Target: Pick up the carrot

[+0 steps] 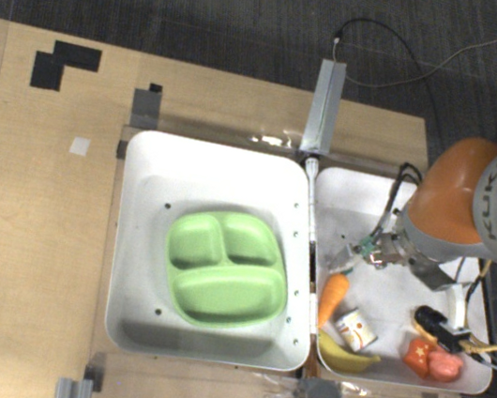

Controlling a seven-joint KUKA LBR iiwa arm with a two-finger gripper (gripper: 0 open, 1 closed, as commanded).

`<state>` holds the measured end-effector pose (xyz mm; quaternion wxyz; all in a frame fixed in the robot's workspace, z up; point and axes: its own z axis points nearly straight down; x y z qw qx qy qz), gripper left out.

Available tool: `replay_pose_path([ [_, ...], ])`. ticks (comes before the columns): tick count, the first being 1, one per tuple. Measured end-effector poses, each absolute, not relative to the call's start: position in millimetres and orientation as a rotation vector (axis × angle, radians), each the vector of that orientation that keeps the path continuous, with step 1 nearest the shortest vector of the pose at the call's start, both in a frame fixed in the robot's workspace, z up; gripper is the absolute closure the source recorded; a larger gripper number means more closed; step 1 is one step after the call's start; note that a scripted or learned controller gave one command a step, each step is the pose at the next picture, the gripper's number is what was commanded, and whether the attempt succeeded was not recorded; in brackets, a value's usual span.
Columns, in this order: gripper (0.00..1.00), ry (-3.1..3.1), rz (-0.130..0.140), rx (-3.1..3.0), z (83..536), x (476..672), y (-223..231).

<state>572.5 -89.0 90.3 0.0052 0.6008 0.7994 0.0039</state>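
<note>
The orange carrot (333, 297) lies in the right bin (354, 195), near its left wall, with its tip pointing toward the front. My gripper (365, 251) hangs just behind and slightly right of the carrot's thick end, apart from it. Nothing shows between the gripper and the carrot. The grey arm with its orange band (448, 200) reaches in from the right over the bin's back half.
A small white can (356, 330) and a yellow banana (344, 356) lie right in front of the carrot. A red fruit (430, 359) rests in the front right corner. The left bin (135, 221) holds a green divided plate (225, 267).
</note>
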Motion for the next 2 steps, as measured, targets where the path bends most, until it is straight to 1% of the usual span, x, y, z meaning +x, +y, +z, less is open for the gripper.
replay_pose_path([
  [1,0.0,2.572,0.016,1.775,91.1,543.3,-92.3],
  [2,0.0,2.132,0.023,2.291,90.5,511.5,-100.5],
])
